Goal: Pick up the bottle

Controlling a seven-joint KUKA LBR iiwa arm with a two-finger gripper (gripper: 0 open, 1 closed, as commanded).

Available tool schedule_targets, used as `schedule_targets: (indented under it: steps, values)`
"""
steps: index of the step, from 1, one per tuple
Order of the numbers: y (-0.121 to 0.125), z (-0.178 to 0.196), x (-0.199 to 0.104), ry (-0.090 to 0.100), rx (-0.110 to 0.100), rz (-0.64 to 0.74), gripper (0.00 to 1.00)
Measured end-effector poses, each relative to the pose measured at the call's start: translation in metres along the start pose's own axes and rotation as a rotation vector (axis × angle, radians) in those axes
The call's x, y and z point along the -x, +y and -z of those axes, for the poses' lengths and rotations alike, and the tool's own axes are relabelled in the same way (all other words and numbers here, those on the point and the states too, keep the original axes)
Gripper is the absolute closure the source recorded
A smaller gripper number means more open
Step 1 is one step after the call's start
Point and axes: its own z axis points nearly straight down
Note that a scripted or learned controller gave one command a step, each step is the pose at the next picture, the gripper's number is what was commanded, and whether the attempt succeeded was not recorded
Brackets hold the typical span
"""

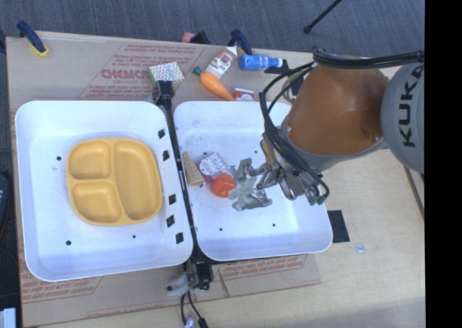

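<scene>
Arm [339, 113] comes in from 3 o'clock over the right bin [303, 236], gripper [249, 188] low with fingers spread and pinching nothing, bottle [220, 61] outside at 12 o'clock, so approach step, next needs a reach past the rim.

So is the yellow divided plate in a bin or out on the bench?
In: the yellow divided plate lies flat inside the left bin, white floor showing all around it.
</scene>
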Motion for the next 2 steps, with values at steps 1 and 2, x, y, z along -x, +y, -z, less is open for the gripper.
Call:
schedule_targets:
  steps: [1,2]
  values:
    - [0.106,-0.048,0.040,0.002,0.002,0.019,1.00]
    - [0.127,0.064,0.037,-0.003,0.000,0.349,1.00]
